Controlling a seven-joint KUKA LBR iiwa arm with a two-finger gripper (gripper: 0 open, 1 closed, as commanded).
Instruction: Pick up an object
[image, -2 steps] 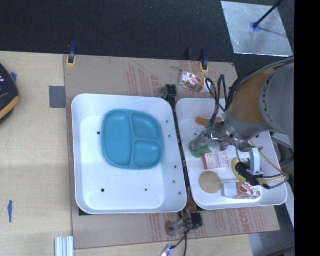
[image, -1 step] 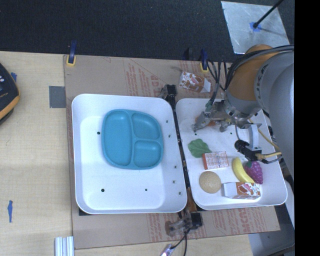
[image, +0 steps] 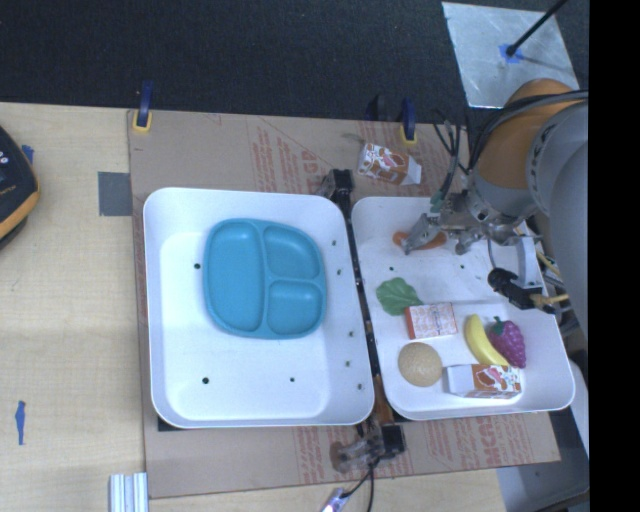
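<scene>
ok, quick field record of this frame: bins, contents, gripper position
left bin: blue divided plate
right bin: green leaf, red-and-white carton, round bun, banana, purple grapes, second carton
outside bins: small packet on the cardboard behind the right bin
gripper: over the right bin's far end, at an orange item; grasp unclear

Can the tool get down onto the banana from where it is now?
Probably yes. The tool sits over the far end of the right bin, and the banana lies uncovered near the front. The purple grapes touch its right side and a small carton sits just below, so finger room is tight.
</scene>
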